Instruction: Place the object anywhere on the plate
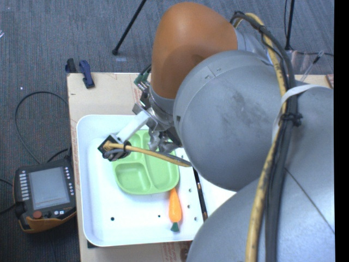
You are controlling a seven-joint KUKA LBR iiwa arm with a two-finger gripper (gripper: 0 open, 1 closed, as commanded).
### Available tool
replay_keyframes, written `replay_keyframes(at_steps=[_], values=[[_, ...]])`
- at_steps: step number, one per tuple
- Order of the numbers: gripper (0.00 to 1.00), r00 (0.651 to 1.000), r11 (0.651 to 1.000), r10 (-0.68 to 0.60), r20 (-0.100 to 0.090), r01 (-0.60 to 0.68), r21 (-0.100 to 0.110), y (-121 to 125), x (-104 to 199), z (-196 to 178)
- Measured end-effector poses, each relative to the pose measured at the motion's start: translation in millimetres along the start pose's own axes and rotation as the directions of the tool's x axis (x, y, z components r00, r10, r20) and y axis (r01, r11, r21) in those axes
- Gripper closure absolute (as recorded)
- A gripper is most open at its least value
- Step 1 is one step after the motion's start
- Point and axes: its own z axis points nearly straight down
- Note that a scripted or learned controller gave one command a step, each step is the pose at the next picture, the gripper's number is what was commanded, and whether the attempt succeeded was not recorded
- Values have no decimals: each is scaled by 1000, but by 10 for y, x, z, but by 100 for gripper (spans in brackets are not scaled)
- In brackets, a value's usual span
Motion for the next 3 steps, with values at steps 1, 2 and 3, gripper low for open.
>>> replay_keyframes(at_steps=[1,2,3], values=[[100,991,992,129,-15,-129,0,-144,-21,-117],[100,991,991,131,-19,-131,0,-413,-277,-720],[0,991,991,136,-15,-136,-2,-394,-280,-694]])
